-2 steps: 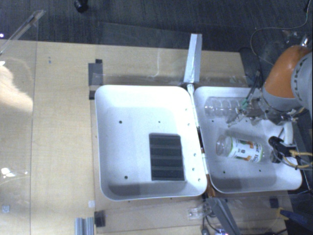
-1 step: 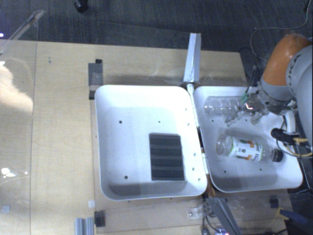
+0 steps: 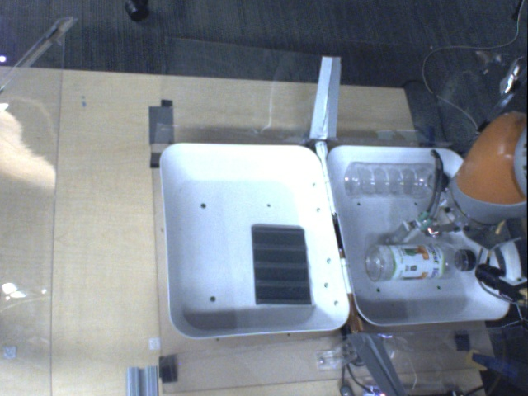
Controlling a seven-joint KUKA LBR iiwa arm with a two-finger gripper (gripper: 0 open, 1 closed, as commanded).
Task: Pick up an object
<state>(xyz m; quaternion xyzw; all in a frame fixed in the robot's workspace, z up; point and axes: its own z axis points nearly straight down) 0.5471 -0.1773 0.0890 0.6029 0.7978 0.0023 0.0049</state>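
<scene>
In the bin [image 3: 429,308] nearer the arm [image 3: 495,159], my gripper [image 3: 431,223] hangs low over the floor. From this slanted view I cannot tell whether it is open or closed. I see nothing gripped.

The bottle [image 3: 406,263] is the likeliest target. It is clear with a pale label, and it lies on its side just beside the gripper, on the side toward the bin's near rim. I cannot tell whether the two touch. It rests on the bin floor, so I judge the pick is not yet made. The approach looks mostly done. What is left is to settle over the bottle's body, close on it and lift it off the floor. A round, smooth bottle may roll or slip out, so I would want the grip across its width.

Counting what is on the bench:
- Two bins side by side.
- One bottle.
- One clear tray [image 3: 388,178] with a row of moulded cups, just past the gripper toward the far rim of the same bin.
- One black ribbed block [image 3: 280,264], well away from the gripper, alone on the floor of the other bin [image 3: 206,221].

That makes three loose things in all: two within the gripper's close reach and one across the divide.
</scene>
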